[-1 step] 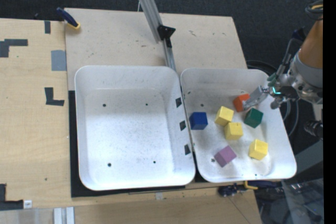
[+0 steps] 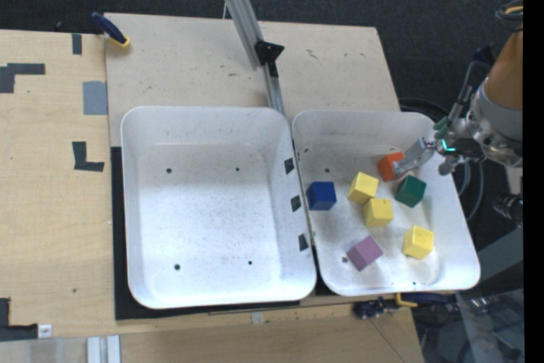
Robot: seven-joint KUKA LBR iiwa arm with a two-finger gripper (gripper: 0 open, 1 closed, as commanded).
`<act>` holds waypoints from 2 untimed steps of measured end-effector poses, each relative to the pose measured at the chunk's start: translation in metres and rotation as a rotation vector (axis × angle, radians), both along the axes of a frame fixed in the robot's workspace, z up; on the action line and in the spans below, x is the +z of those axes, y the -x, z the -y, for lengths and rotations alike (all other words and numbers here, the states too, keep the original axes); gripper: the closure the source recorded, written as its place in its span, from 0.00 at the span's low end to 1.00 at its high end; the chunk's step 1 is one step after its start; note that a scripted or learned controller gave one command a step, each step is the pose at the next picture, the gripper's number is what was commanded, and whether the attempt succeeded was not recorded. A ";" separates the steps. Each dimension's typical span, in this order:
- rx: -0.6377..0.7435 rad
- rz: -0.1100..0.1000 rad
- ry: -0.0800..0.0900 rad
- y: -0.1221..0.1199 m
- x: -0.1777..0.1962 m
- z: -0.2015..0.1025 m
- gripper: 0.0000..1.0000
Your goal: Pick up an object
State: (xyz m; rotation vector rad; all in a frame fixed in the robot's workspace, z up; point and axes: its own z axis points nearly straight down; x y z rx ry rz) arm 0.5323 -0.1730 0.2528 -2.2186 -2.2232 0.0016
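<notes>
Right now the grey arm with its two-finger gripper [image 2: 406, 160] reaches in over the upper right part of the right-hand shallow white bin [image 2: 340, 125], with the metal fingers [image 2: 414, 155] angled down toward the small orange-red cube [image 2: 390, 166]. The tips sit touching or just beside that cube's right side; whether the cube is actually between them, I cannot tell, and how far apart the fingers stand is not clear either (they read as one slim grey wedge from this angle).

Around the orange-red cube lie the other candidates in the same bin: a dark green cube [image 2: 410, 190] just below the fingers, a yellow cube [image 2: 363, 186] to its left, a second yellow cube [image 2: 378, 211] under that, a third yellow cube [image 2: 417, 241] near the lower right corner, a purple cube [image 2: 365, 252] toward the front edge, and a blue cube [image 2: 321, 195] close to the divider. The left-hand shallow white bin [image 2: 136, 183] sits alongside on the wooden counter [image 2: 187, 55].

My reading is that the step in hand is the approach or the closing on the orange-red cube, not yet a lift. The next move calls for the fingers to straddle it squarely and shut before rising; the green cube so near could be nudged.
</notes>
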 end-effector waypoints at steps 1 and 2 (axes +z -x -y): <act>-0.002 -0.006 -0.001 -0.003 -0.059 0.007 0.00; -0.001 -0.005 -0.001 -0.005 -0.106 -0.001 0.00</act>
